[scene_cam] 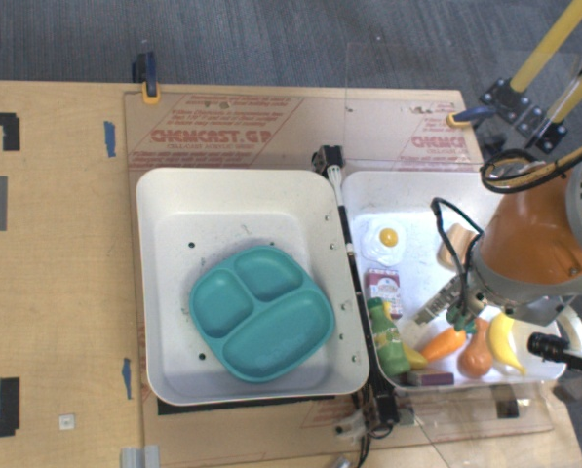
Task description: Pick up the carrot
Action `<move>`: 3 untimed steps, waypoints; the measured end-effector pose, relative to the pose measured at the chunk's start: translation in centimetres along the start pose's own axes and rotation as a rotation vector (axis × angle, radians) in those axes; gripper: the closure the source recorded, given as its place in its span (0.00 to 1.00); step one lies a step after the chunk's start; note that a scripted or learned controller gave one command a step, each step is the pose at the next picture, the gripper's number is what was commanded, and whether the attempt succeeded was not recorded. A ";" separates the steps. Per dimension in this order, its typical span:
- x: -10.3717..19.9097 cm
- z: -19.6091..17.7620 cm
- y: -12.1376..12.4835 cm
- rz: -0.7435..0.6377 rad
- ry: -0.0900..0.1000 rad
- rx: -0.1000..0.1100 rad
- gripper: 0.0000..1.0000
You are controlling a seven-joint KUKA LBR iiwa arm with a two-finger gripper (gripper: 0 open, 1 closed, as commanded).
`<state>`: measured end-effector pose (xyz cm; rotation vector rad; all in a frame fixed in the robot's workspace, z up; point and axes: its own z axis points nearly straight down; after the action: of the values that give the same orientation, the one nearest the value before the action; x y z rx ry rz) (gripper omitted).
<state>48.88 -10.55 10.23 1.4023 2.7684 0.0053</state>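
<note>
The carrot (pixel 443 343) is lying in the right bin (pixel 419 203), toward its near end: a small, smooth orange toy, tapered, with a green tip pointing up toward the claw (pixel 453 305). The claw is hanging just above that green end, and its metal fingers are blurring into the clutter, so I cannot tell whether they are spread or closed, nor whether they are touching the carrot.

Close around it, a glossy yellow banana (pixel 506 342) is curving along the right, an orange rounded fruit (pixel 475 357) is sitting between banana and carrot, and a green bottle-shaped piece (pixel 387 338) is lying along the bin's left wall. Further up, a small pink-and-white carton (pixel 383 288) and a flat fried egg (pixel 388 239) are resting on the white floor. A tan item (pixel 457 243) is peeking out, half hidden by the arm's broad orange band (pixel 534 232).

The left bin (pixel 164 261), shallow white plastic with rounded corners, is holding a teal divided plate (pixel 262 311) with three compartments. Both bins are sitting on the cardboard-covered counter (pixel 66 261).
</note>
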 end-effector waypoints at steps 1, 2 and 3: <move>0.1 0.1 0.0 0.000 0.002 0.001 0.00; -0.2 1.2 -0.7 0.208 0.022 0.007 0.00; -0.7 0.1 -0.5 0.211 0.002 -0.001 1.00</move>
<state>48.87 -11.45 10.14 1.6869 2.6072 0.0146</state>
